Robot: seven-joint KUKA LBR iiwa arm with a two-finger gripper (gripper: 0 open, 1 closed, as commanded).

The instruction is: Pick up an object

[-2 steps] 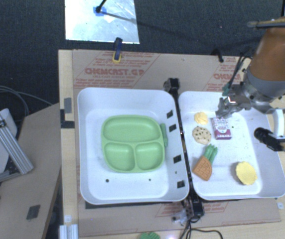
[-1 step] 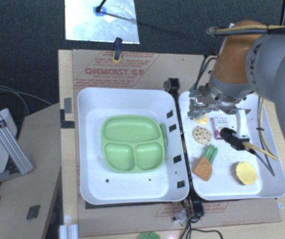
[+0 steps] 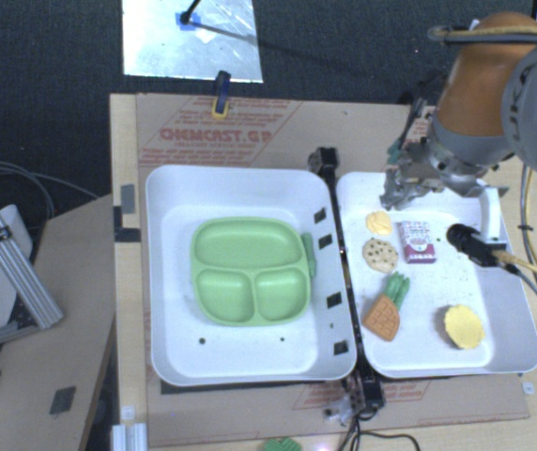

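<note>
- The gripper point(image 3: 402, 194) is hanging over the far left corner of the right bin point(image 3: 513, 350), just above the small yellow piece point(image 3: 378, 222); the view is not resolving its fingers, so whether they are standing wide or narrow cannot be told, and nothing is showing between them.
- The yellow piece is lying flat on the bin floor, nearest to the gripper. It is looking like a light, stiff toy food item with a smooth, possibly slippery skin; a hold across its narrow width is judged best.
- The cookie point(image 3: 379, 253) is lying just beside it on the near side, and the pink-and-white carton point(image 3: 417, 241) is lying just to its right. Both are crowding the approach, so a finger may be landing on a neighbour.
- The carrot-like piece point(image 3: 387, 308) and the yellow round piece point(image 3: 463, 326) are lying nearer the camera with more free floor around them.
- A black fitting point(image 3: 467, 242) with a cable is lying over the bin's right side.
- The left bin point(image 3: 170, 252) is bearing a green divided tray point(image 3: 250, 271), well apart from the gripper.
</note>
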